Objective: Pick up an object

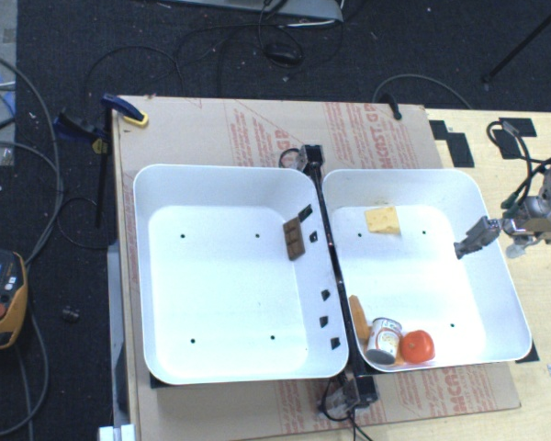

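My gripper [468,243] reaches in over the right rim of the right bin [496,274], pointing down and left, with nothing seen in it. A yellow wedge [382,220] lies at the back of this bin, well left of the gripper. In the front left corner sit a small can [383,338], a red tomato [418,345] and an orange carrot [357,314], close together. A brown bar [295,238] lies in the left bin [165,274], against its right wall.
The divider [329,255] between the bins carries black clips. Cardboard [257,131] covers the bench under both bins. Cables and black tape lie on the bench by the arm's wrist [533,211] at the right.
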You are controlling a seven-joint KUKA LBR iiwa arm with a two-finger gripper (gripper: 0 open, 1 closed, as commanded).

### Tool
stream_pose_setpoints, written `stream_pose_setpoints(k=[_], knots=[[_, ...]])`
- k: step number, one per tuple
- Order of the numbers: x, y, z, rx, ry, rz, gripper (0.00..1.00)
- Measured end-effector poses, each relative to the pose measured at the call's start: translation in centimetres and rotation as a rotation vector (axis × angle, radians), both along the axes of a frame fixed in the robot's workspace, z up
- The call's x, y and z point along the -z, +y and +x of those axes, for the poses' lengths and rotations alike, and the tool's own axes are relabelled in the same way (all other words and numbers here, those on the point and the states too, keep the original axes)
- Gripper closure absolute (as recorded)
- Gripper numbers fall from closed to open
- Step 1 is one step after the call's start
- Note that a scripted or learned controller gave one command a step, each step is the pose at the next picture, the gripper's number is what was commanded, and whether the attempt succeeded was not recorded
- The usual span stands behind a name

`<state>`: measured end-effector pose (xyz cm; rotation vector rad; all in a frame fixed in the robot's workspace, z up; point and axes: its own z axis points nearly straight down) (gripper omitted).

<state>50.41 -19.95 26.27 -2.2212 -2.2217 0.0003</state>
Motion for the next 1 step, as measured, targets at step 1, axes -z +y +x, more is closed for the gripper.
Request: stream_pose_setpoints(k=[1], knots=[[-1.02, 0.0, 0.02, 0.0, 0.0, 0.0, 1.0]])
